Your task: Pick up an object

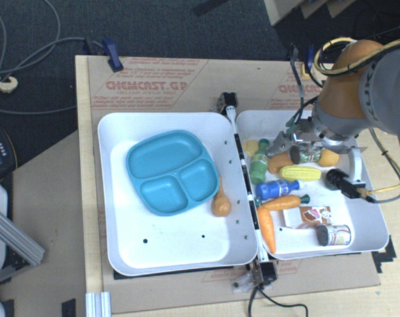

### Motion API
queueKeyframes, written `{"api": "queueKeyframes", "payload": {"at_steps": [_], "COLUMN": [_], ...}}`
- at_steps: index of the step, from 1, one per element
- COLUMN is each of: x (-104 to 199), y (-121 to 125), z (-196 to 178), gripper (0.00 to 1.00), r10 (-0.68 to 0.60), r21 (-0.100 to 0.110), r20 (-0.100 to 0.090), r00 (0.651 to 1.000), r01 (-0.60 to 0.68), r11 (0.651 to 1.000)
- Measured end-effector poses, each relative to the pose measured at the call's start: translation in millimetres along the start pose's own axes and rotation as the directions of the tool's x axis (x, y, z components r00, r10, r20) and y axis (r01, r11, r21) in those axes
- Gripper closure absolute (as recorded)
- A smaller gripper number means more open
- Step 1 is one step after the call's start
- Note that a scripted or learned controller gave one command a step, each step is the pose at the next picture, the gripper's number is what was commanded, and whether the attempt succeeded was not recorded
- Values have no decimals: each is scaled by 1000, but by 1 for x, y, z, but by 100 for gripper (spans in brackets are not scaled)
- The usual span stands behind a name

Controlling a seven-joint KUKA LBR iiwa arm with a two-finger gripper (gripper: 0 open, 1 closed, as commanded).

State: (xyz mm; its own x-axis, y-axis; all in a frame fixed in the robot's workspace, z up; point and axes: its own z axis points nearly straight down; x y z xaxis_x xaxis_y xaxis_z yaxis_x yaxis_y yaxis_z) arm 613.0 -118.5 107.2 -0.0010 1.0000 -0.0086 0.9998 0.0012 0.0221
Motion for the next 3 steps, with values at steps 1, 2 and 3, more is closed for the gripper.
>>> {"api": "queueKeyframes", "payload": {"at_steps": [1,2,3], "x": [-14,-36,-4], "y": [-66,-120,-80], "z": [22,20,21], "gripper": [0,0,0], "r10": [5,6,-2], "r21": [27,27,18], "r20": [-9,-10,-8], "r00": [1000,1000,1000], "r01": [-5,-6,3], "r11": [1000,1000,1000]}}
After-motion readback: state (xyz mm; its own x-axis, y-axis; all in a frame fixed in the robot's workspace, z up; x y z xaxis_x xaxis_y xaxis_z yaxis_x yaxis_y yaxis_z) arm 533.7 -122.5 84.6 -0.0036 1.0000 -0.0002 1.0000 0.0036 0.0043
